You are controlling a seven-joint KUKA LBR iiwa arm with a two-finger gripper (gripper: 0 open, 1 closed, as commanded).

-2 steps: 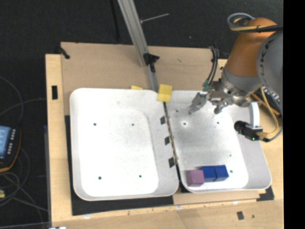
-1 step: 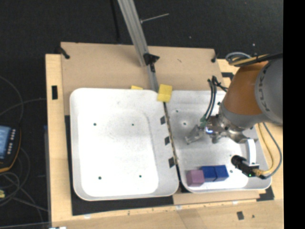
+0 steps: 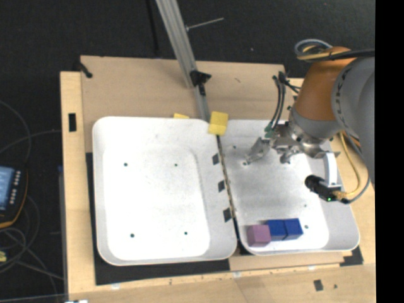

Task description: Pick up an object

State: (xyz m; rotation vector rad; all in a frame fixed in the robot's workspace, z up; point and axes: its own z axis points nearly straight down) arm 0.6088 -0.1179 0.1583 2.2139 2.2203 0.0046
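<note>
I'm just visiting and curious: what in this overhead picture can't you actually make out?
- Gripper: its fingers are small and blurred above the right bin, so open or shut is unclear.
- Arm: the picture's right edge cuts it off.
- Blue block and purple block: too small to show whether the blue is one piece or two.
- Yellow piece: partly behind the bin rims, its shape unclear.

Smooth white plastic bins (image 3: pixel 151 188) (lightly speckled) sit on a matt wooden bench (image 3: pixel 139 87).

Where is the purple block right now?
The purple block sits in the right bin, at its near-left corner, right beside the blue block.
</note>
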